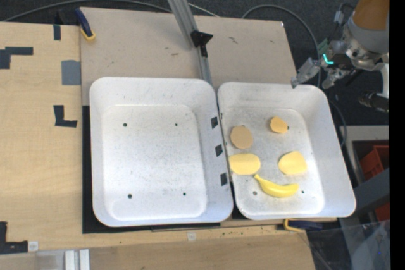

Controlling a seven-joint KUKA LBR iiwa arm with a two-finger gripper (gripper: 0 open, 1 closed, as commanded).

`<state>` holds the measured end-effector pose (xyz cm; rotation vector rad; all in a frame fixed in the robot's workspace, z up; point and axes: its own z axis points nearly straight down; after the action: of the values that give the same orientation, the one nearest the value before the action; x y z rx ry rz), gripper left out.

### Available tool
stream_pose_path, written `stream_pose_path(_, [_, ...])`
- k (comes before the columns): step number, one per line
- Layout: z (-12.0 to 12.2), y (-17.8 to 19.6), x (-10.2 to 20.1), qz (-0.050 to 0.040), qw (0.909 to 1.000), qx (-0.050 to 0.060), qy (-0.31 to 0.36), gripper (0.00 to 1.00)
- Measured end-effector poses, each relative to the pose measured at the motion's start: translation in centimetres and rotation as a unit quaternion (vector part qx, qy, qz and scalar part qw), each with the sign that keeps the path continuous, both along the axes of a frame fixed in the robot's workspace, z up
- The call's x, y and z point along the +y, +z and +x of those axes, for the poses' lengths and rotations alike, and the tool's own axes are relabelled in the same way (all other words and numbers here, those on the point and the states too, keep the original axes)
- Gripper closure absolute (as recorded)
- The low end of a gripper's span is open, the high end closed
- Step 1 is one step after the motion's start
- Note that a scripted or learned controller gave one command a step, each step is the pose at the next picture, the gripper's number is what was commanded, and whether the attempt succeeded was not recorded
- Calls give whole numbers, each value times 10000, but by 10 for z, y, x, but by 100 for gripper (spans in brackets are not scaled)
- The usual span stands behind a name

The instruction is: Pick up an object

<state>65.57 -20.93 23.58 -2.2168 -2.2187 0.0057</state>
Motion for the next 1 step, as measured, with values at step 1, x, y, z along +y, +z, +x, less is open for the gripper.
stream_pose_path(1, [1,3,0,-11,10000,-22,7,0])
